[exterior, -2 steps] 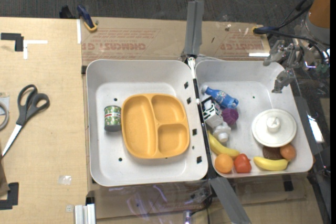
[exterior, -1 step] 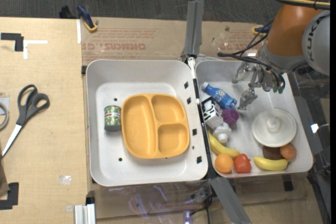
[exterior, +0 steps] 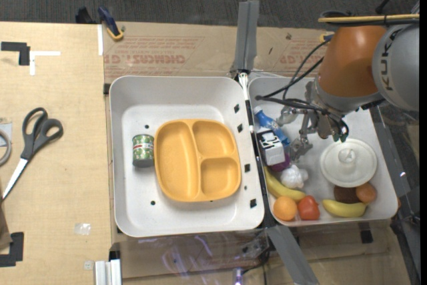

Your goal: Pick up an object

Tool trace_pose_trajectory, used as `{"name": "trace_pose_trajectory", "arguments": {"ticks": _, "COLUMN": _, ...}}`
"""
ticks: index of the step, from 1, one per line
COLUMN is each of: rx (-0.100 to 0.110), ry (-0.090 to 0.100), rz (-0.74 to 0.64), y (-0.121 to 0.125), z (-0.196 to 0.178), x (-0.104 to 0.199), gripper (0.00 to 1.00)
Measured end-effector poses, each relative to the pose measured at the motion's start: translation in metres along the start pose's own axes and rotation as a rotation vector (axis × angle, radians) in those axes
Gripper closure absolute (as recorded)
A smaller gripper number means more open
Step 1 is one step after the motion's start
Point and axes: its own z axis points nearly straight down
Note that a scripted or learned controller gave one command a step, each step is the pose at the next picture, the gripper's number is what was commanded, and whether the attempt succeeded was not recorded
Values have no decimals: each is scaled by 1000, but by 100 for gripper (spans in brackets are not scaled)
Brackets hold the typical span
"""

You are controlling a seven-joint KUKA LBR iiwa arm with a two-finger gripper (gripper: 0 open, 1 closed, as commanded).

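One hand (exterior: 313,133) hangs low over the right bin (exterior: 380,210) (arm bent overhead) — finger spread unclear.

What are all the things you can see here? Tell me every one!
Shallow white plastic bins: two, white, side by side on the bench.
Yellow divided plastic tray: one, yellow, in the left bin.
Small green-labelled can: one, green, left bin, beside the tray's left edge.
Round white lidded dish: one, white, right bin.
Yellow bananas: two, yellow, front of the right bin.
Orange round fruit: one, orange, front of the right bin.
Red tomato-like fruit: one, red, next to the orange fruit.
Black-handled scissors: one, black and silver, on the bench at left.
Blue clamp: one, blue, at the bench's back edge.
Robot arm: one, grey and orange, over the right bin.
Tool: one, metal, above the right bin.
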Motion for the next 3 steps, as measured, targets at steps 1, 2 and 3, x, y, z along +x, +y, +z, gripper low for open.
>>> {"name": "trace_pose_trajectory", "arguments": {"ticks": 1, "rx": 1, "ry": -4, "rz": -393, "y": -63, "z": -1, "x": 14, "gripper": 0}}
{"name": "trace_pose_trajectory", "arguments": {"ticks": 2, "rx": -1, "ry": -2, "rz": -299, "y": -1, "z": -9, "x": -16, "gripper": 0}}
{"name": "trace_pose_trajectory", "arguments": {"ticks": 3, "rx": -1, "ry": 0, "rz": -266, "y": 4, "z": 1, "x": 14, "gripper": 0}}
